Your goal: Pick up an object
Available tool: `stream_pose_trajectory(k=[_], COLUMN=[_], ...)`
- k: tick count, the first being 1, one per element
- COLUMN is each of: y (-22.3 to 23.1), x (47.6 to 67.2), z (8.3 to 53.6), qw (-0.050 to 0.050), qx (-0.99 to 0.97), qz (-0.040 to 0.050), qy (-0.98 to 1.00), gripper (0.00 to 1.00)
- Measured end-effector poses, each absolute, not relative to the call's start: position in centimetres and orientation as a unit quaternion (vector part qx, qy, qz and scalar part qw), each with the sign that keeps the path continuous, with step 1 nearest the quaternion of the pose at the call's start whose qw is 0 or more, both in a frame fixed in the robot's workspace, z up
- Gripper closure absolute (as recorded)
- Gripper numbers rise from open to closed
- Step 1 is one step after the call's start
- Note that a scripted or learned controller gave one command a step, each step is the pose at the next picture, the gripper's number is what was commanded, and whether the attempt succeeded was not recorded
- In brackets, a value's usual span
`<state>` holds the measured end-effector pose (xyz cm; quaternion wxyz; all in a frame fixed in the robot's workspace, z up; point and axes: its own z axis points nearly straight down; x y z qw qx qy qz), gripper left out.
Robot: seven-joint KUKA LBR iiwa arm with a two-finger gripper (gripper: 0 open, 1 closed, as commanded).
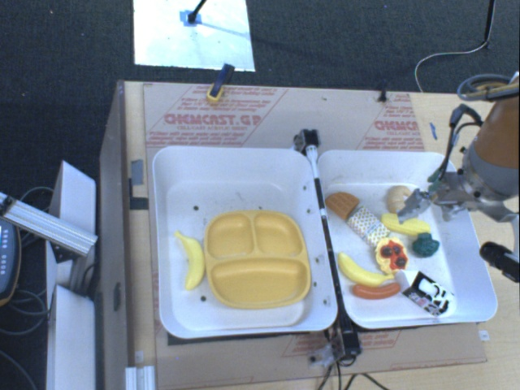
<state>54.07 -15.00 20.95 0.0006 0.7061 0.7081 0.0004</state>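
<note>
Reaching in from the right, the grey arm (496, 149) with its orange band hangs over the right bin (463, 299), and its gripper (414, 203) sits low near the bin's upper middle. Whether the gripper is parted or closed I cannot tell from here; it is too small and dark against the toys. Nothing visibly sits in its grasp.

Just under the gripper lies a small yellow banana-like piece (405, 224), with a pale round lump (397, 195) just beside the gripper's tip and a dark green toy (425, 245) near the banana piece's right end. Further left in that bin a brown bread-shaped piece (341, 204) touches a spotted white roll (368, 225). Below them are a yellow and red round toy (392, 255), a second banana (361, 270), an orange sausage (374, 291) and a black-and-white card-like item (428, 292).

Over in the left bin (187, 173) a yellow divided plate (257, 258) rests in the middle, and another banana (192, 258) lies just beside its left edge.
</note>
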Motion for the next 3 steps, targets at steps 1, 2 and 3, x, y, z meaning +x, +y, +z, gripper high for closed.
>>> stream_pose_trajectory(k=[1, 2, 3], y=[-15.3, -15.3, -4.0], x=[51.9, 52.1, 56.7], z=[8.4, 9.5, 18.5], qw=[0.001, 0.002, 0.001], qx=[0.707, 0.707, 0.705], qz=[0.0003, 0.0015, 0.0019], qy=[0.707, 0.708, 0.709], gripper=[0.0, 1.0, 1.0])
